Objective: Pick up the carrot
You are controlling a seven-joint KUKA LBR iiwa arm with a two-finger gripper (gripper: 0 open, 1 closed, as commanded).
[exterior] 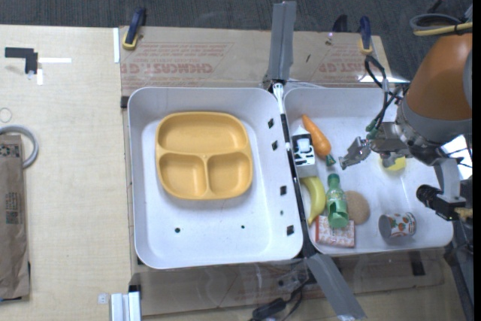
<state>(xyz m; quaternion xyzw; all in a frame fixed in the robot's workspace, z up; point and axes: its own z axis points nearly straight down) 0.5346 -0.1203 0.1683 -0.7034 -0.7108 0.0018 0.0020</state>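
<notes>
Carrot [317,135] in right bin [421,105], tray [203,155] in left bin [150,237].

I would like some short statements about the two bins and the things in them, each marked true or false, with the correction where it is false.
1. The carrot lies in the right bin. True.
2. The yellow tray with three compartments sits in the right bin. False: it sits in the left bin.
3. The gripper holds the carrot. False: the carrot lies on the bin floor, apart from the gripper, to the left of it.
4. A banana lies beside a green bottle. True.
5. The small can is in the left bin. False: it is near the lower right corner of the right bin.
</notes>
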